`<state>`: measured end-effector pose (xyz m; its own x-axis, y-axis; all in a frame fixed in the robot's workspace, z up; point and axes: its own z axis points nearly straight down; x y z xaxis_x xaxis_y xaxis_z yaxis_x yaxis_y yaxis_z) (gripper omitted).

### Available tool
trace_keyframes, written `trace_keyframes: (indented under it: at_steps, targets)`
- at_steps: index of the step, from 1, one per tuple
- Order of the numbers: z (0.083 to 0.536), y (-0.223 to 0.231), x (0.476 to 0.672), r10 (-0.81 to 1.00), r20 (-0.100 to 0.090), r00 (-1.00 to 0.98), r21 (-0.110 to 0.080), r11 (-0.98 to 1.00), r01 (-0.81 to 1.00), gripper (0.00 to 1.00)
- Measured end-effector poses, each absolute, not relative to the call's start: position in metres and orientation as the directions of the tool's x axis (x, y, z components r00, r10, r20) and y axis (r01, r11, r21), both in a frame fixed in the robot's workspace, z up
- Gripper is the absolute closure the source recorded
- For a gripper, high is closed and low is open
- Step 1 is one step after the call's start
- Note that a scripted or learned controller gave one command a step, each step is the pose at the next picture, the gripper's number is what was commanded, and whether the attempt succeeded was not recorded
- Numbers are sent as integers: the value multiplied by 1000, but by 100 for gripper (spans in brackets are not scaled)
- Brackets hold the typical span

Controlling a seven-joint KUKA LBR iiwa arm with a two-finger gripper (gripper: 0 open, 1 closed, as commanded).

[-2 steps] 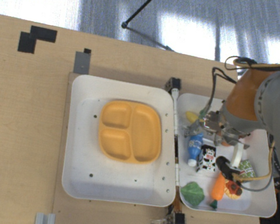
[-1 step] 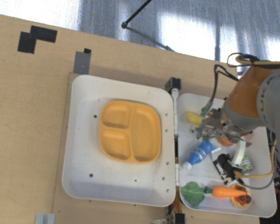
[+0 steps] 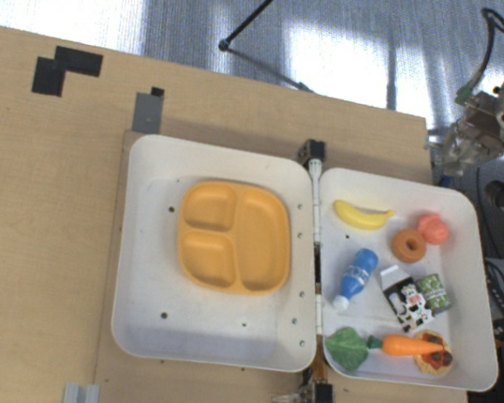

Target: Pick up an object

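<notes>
The gripper (image 3: 457,143) hangs above the tabletop (image 3: 28,236), just beyond the far right corner of the right bin (image 3: 481,280), and it holds nothing; the fingers are blurred and I cannot tell how wide they stand. All objects that can be picked lie inside the right bin. A yellow banana (image 3: 361,214) lies near the far edge of this bin, and a pink round toy (image 3: 434,228) is in its far right part, with a brown donut (image 3: 408,245) touching it on the near side. A blue and white bottle (image 3: 355,277) lies tilted in the middle of the bin, and a black and white carton (image 3: 415,301) lies right of the bottle. Along the near edge of the bin are a green leafy vegetable (image 3: 347,347), an orange carrot (image 3: 411,345) and a small pastry (image 3: 435,359) at the carrot's right end. The left bin (image 3: 137,301), just beside the right bin, carries a yellow divided plate (image 3: 232,236).
</notes>
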<state>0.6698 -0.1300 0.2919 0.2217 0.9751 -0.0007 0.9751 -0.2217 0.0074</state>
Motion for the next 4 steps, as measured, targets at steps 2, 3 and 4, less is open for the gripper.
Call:
trace_keyframes:
  at_steps: [2,3,4]
  targets:
    - [233,-152,651,995,-1,-95,2,95,995,0]
    - [122,-108,636,978,2,-208,-2,208,978,0]
    - [88,-101,581,953,-3,-304,6,304,953,0]
